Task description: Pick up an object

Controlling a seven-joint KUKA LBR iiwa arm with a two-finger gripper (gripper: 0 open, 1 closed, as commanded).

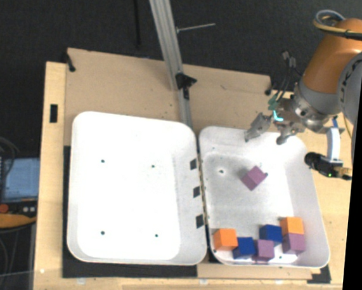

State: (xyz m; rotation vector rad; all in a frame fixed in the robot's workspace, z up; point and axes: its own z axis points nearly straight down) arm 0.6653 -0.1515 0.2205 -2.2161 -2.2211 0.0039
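Note:
My gripper (pixel 269 132) hangs over the far edge of the right bin (pixel 230 159), its two grey fingers spread apart with nothing between them. A purple block (pixel 253 177) lies alone in the middle of that bin, below and slightly left of the gripper. Along the bin's near edge sit several more blocks: an orange one (pixel 225 238), a blue one (pixel 245 247), a purple one (pixel 265 249), another blue one (pixel 271 233), an orange one (pixel 292 225) and a purple one (pixel 296 242).
The left bin (pixel 132 187) lies beside the right one, with black clips along their shared edge. A slanted metal pole (pixel 171 51) rises behind the bins. A black fixture (pixel 319 163) sits at the right bin's right rim.

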